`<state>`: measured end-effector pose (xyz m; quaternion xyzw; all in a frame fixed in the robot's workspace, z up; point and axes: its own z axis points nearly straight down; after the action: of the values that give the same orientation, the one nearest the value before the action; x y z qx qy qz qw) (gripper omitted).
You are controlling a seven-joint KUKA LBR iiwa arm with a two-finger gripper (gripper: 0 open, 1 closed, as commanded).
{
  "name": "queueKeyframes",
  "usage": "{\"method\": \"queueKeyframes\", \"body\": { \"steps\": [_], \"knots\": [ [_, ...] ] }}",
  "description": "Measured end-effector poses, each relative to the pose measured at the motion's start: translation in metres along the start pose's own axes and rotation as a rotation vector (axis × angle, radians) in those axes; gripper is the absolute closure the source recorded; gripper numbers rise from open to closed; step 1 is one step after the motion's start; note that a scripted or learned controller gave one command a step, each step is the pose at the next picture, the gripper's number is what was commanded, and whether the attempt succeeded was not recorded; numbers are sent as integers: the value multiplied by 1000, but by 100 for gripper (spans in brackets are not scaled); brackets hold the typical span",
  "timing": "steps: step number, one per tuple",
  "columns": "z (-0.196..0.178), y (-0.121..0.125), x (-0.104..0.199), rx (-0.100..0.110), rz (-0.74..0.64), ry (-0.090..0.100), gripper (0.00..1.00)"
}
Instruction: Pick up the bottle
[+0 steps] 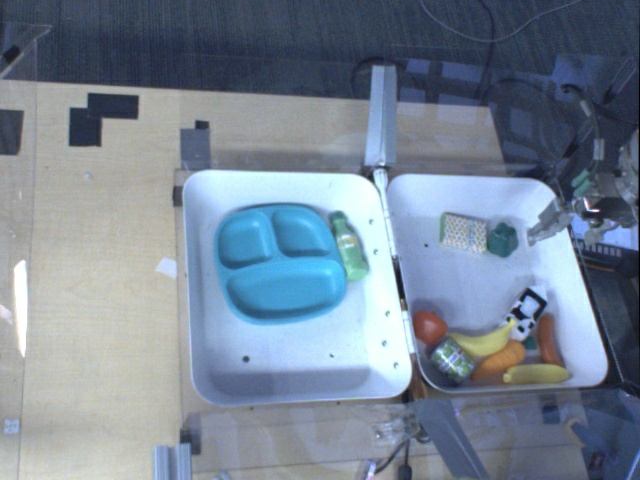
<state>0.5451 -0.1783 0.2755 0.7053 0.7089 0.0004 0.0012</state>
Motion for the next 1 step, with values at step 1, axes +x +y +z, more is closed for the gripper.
{"method": "queueKeyframes", "body": {
  "steps": [1],
  "knots": [
    [125, 48, 9, 1, -32, 1, 0]
  ]
}}
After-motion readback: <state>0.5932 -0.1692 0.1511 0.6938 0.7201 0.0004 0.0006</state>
